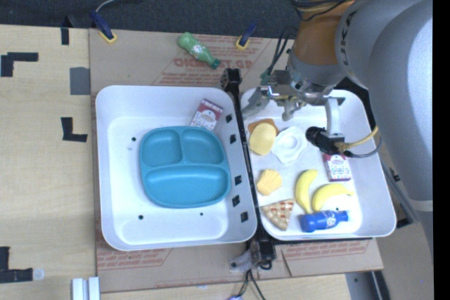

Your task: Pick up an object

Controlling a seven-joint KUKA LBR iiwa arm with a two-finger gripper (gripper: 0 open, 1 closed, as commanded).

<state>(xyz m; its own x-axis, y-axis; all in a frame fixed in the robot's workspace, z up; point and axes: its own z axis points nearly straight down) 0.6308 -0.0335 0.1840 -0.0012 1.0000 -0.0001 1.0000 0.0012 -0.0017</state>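
Observation:
My gripper point(273, 106) hangs over the far part of the right bin point(365, 109), below the arm's orange band. Its fingers point(253, 101) stand open with nothing between them. Just below them in the view lie a yellow bun-like piece point(263, 138) and a white item point(288, 146). Further forward in the same bin are a yellow shell-shaped piece point(268, 182), a pizza slice point(279, 213), a banana point(304, 188), a yellow lemon point(330, 195), a blue bottle point(323, 220) and a small red carton point(338, 167).
The left bin point(112, 151) holds a blue divided plate point(185, 166) and a small red carton point(207, 114) at its far right corner. A green bottle point(198, 50) lies on the cardboard beyond the bins. The bulky grey arm point(401, 81) covers the right bin's right side.

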